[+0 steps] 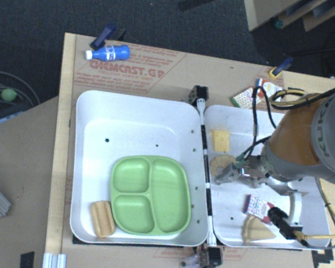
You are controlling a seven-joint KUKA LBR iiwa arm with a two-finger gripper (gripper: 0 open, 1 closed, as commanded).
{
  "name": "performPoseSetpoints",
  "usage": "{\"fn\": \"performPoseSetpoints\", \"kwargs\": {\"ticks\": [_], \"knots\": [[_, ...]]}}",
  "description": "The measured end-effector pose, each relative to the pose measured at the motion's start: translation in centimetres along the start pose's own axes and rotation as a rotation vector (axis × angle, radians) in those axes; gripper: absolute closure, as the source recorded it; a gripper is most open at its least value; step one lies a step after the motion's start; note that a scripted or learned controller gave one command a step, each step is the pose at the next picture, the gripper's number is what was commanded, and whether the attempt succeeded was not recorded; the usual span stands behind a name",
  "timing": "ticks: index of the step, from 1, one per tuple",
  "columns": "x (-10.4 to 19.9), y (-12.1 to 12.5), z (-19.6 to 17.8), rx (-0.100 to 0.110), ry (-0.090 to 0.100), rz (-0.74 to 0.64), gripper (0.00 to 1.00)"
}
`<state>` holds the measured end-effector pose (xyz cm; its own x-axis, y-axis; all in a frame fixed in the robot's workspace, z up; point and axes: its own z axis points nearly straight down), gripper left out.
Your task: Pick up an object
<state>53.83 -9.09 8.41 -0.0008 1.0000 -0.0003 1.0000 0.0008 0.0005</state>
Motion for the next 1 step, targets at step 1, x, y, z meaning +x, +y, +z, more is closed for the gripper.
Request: {"fn": "performPoseSetpoints", "kwargs": {"ticks": [1], "knots": [[-4.99,8.21,-2.23,-0.002,-0.001,0.001,0.00]]}}
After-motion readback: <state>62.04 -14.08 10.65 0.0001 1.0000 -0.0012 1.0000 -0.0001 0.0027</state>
